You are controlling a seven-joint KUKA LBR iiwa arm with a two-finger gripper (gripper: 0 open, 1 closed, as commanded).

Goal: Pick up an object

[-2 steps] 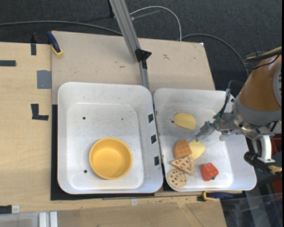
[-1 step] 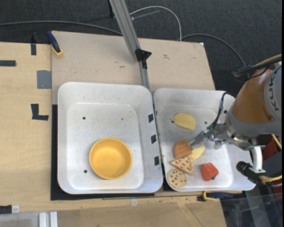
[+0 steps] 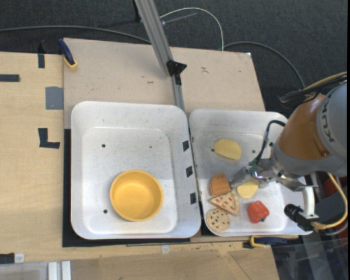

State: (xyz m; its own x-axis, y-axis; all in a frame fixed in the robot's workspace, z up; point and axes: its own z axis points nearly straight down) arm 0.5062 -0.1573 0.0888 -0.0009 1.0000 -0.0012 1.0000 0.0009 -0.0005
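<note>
The right bin (image 3: 239,120) holds several toy food pieces. A pale yellow oval piece (image 3: 227,149) lies near its middle. Along the front sit a brown bread piece (image 3: 220,185), a pizza slice (image 3: 224,203), a round cookie (image 3: 217,220) and a red piece (image 3: 257,212). A small yellow piece (image 3: 247,189) lies between the bread and the red piece. My gripper (image 3: 252,177) hangs low in this bin, right at the far edge of the small yellow piece. The arm's orange wrist band (image 3: 300,136) rises to the right and hides the bin's right side.
The left bin (image 3: 105,118) holds a yellow bowl (image 3: 136,195) near its front. A slanted metal pole (image 3: 157,31) runs from the top down to the seam between the bins. Cables lie on the dark floor behind the bench.
</note>
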